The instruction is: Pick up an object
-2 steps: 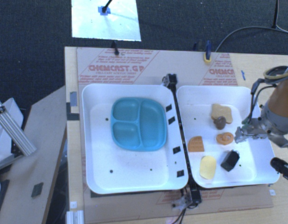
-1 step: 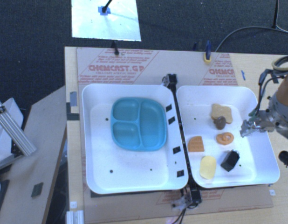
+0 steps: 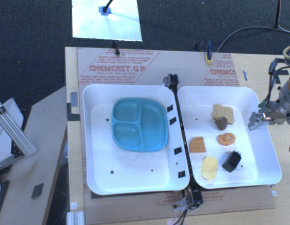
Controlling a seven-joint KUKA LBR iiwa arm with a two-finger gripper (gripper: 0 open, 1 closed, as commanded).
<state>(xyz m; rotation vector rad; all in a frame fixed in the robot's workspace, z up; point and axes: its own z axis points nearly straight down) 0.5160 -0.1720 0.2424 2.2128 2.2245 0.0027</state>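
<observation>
Your end effector (image 3: 258, 119) is hovering at the right bin's (image 3: 248, 93) edge, its state impossible to tell; nothing is being lifted, so the whole pick is remaining.

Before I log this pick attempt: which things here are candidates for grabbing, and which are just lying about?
Job: gripper; tan piece, brown lump, orange disc, orange wedge, yellow piece, black block, all in the right bin.

Lying about: blue divided plate, left bin.
</observation>
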